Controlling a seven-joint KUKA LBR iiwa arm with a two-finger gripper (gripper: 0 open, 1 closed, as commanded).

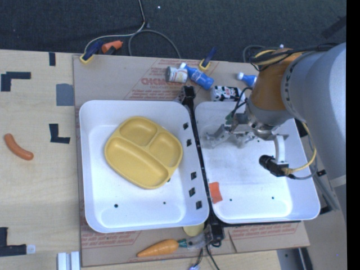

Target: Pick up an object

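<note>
The grey metal claw point(225, 133) hangs low in the right white plastic bin point(247, 207), at its 11 o'clock corner. Whether it is released or clenched cannot be told. A yellow plastic divided plate point(143, 151) lies in the left white bin point(135, 221).

A dark carpeted floor point(169, 7) fills the top of the view, crossed by a thin pale cable point(140, 16). Below it sits a light wooden bench point(34, 196) marked with dark shapes. A brown cardboard sheet point(140, 80) lies flat on it.
</note>
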